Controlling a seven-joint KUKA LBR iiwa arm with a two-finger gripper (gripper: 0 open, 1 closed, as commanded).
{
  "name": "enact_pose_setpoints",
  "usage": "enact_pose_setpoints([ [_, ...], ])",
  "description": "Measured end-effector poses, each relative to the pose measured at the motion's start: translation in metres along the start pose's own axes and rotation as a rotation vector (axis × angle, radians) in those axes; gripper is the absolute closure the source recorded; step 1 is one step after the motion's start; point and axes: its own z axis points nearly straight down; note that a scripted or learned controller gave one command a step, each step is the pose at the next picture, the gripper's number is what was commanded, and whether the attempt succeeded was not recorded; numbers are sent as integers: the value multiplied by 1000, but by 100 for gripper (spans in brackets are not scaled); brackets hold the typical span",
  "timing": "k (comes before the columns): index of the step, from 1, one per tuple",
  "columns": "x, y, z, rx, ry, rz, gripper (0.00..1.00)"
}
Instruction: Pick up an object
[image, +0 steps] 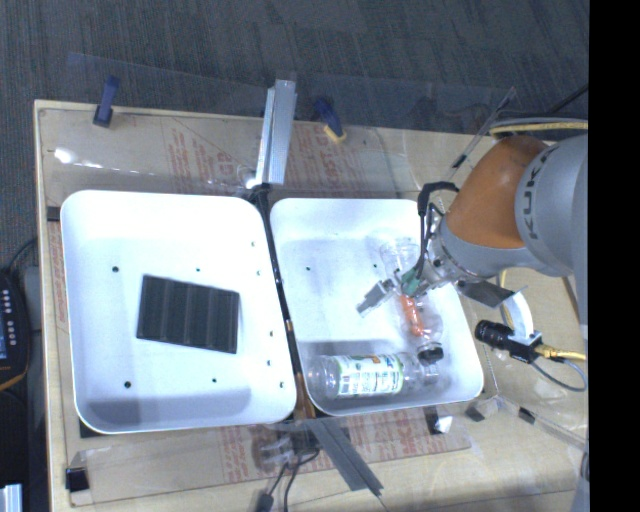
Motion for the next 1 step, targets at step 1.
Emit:
enact_pose_setpoints([
  [1,6,-11,-14,1,2,0,0],
])
